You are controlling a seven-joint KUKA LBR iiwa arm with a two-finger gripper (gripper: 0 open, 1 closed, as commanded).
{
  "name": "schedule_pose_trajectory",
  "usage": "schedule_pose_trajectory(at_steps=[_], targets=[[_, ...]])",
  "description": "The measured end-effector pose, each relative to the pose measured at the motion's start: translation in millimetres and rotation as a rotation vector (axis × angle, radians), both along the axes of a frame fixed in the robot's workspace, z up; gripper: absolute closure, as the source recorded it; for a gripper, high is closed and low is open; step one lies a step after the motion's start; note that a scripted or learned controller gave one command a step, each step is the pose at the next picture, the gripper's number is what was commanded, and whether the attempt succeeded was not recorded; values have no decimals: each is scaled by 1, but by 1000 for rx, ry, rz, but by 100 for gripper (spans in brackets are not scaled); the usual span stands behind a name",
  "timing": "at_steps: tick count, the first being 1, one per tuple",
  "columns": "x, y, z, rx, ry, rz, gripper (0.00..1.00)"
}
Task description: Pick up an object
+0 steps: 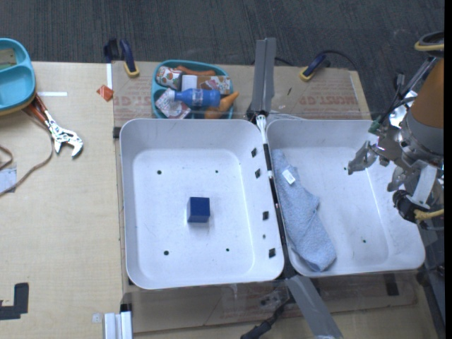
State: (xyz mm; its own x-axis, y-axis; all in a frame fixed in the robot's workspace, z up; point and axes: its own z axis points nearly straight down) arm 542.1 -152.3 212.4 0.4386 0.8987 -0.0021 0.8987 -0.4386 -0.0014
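Two white bins sit side by side on the counter (63, 217). The right bin (367, 256) holds a grey cloth (305, 221); the left bin (141, 260) holds a blue cube (199, 210). The tool (364, 157) hovers over the right bin's far right, state unclear.

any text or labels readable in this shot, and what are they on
Red printed lettering on the cardboard sheet behind the bins: blurred and partly hidden, not readable.
White tag on the grey cloth: too small to read.
Packets in the blue tub: print too blurred to read.
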Motion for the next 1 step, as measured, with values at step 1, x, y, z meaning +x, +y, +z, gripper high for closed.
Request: schedule_pose_trajectory(at_steps=[1], targets=[[13, 90, -22, 1, 3, -166, 0]])
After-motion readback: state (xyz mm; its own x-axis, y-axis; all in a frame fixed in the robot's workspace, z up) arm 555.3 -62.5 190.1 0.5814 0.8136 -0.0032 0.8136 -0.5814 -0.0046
